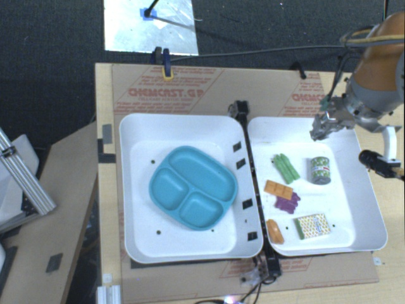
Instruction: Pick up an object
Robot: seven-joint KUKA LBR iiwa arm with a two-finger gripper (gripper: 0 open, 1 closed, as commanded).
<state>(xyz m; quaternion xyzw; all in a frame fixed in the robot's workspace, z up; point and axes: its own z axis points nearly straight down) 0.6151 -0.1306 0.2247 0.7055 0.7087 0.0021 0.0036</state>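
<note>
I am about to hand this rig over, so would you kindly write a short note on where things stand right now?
Gripper: above the far part of the right bin, nothing visible between its fingers; whether it is open or shut is unclear.
Right bin holds: green can, green piece, orange block, purple piece, small orange item by the divider, patterned packet.
Left bin holds a blue divided plate.
Done: nothing lifted yet.
Left: descend, grasp and lift one object; the can lies closest.
</note>
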